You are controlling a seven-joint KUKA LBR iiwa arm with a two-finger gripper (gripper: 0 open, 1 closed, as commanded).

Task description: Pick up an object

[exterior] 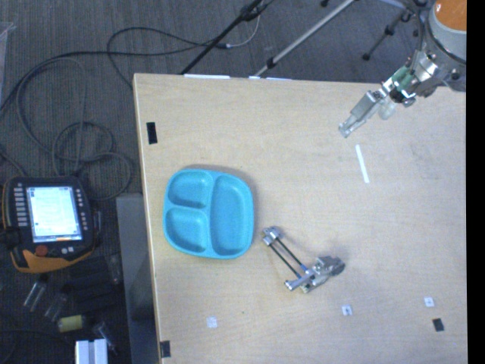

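A blue divided plate [210, 213] lies flat on the pale wooden bench top [303, 112], left of centre. To its right lies a metal hand tool [299, 262] with two thin rods and a chunky head, tilted diagonally. Further up on the right is a short white stick [362, 164]. My gripper [348, 127] hangs at the upper right, pointing down and to the left. It is above and slightly left of the white stick, apart from it and far from the plate and the tool. Nothing shows in its grasp.
Small black and white markers dot the bench near its front edge [346, 309] and left side [152, 133]. Left of the bench, on the floor, sit a teach pendant [51, 214] and loose cables [68, 89]. Tripod legs [318, 17] stand behind the bench.
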